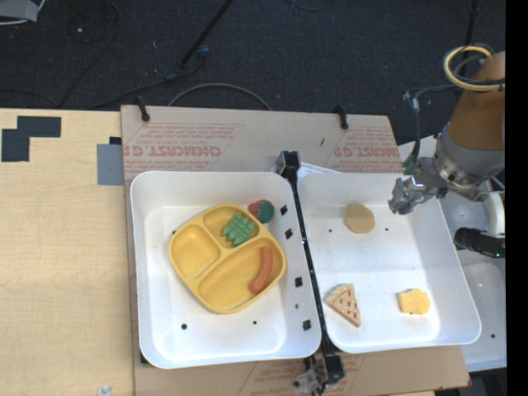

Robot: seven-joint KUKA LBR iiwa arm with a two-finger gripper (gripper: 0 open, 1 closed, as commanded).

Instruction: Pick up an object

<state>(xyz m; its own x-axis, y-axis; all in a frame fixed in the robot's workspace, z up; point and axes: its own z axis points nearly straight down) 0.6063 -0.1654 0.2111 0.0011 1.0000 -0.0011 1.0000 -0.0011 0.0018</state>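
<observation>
Cardboard sheeting [247, 139] covers the bench beneath two shallow white bins, with pale wood [58, 262] to the left and dark carpet [247, 40] strewn with cables beyond. Nearest the camera, in the right bin [445, 246], a pizza slice [344, 304] lies near the front wall, with a yellow cheese block [414, 302] well apart to its right. Across the black divider [304, 254], the left bin [157, 221] holds a yellow sectioned tray [198, 258] turned at an angle; a red sausage [261, 269] lies in its large compartment and a green leafy piece [238, 229] in a smaller one. A red-and-green ball [262, 210] touches the tray's far rim, just outside it. Farther back in the right bin, a tan round cookie [359, 218] rests alone on the floor. Beside it to the right, the gripper [403, 196] hangs over the bin's far right corner, apart from the cookie and pinching nothing; whether its fingers are spread or pressed together cannot be told. Behind it rises the arm [474, 139] with its orange band.
</observation>
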